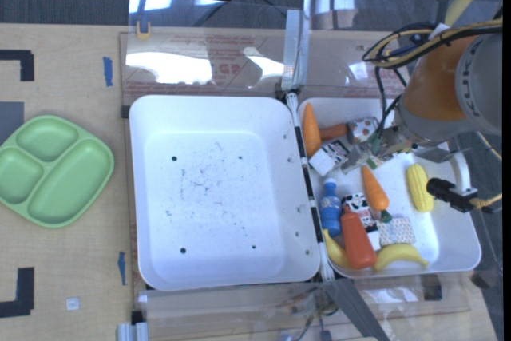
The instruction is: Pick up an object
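Observation:
The right bin [459, 247] holds several toys. A carrot [310, 130] lies along its left wall, and a second carrot [374, 188] sits mid-bin. There are also a corn cob [418, 186], a blue bottle [330, 208], a red bottle [358, 239], a banana [399, 255] and a white box [323, 162]. My gripper [366, 149] hangs low over the upper middle of this bin, just above the top of the second carrot and right of the white box. Clutter and the wrist hide its tips.
The left bin [152, 132] stands beside the right one. A green divided plate [52, 169] lies on the bench at far left. Clear panels [207, 52] rise behind both bins. The arm's orange band [435, 84] and cables overhang the right bin's back right corner.

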### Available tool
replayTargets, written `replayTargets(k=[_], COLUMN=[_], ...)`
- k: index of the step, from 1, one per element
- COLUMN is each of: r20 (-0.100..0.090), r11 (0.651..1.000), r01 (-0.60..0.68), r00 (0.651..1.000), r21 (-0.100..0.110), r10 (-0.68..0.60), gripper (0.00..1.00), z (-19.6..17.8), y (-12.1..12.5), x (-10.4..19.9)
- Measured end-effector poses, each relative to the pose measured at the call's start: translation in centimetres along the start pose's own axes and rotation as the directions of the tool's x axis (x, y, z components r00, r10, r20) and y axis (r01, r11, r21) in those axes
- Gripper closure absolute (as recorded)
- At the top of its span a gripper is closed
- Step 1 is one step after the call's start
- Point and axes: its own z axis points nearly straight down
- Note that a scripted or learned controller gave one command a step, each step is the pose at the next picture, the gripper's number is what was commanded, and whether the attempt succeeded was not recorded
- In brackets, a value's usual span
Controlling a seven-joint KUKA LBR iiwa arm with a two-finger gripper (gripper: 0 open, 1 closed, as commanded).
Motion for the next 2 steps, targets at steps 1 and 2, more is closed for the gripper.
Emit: replayTargets(k=[1, 2], r20=[-0.015, -0.012], r11=[1.000, 1.000], r01=[0.011, 0.008], r00=[1.000, 1.000], r21=[0.018, 0.013], r10=[-0.010, -0.008], gripper=[0.00, 1.00], z=[1.7, 0.6], y=[-5.7, -5.5], x=[-1.1, -1.2])
